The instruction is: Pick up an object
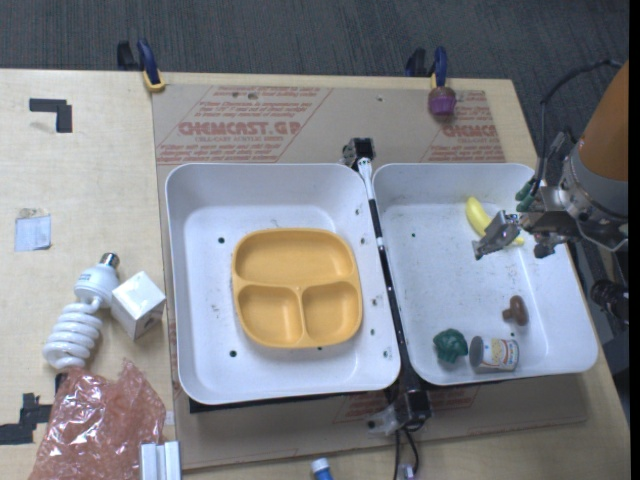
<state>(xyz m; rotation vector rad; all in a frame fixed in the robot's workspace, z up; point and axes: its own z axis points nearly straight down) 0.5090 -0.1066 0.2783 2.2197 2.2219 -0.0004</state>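
Note:
In the right bin [560, 353] lie a yellow banana [478, 212] near the back, a small brown piece [516, 311], a green lump [450, 345] and a little can on its side [495, 354]. My gripper [520, 240] hangs over the right bin's back right part, just to the right of the banana. Its fingers [494, 238] are spread apart and open, with nothing held between them; the left finger overlaps the banana's right end. Part of the banana is hidden behind that finger.
The left bin [200, 198] holds a yellow divided plate [297, 286]. Left of the bins on the bench lie a spiral light bulb [78, 323], a white cube [138, 304] and crumpled pink plastic [95, 423]. A purple item [442, 100] sits behind the right bin.

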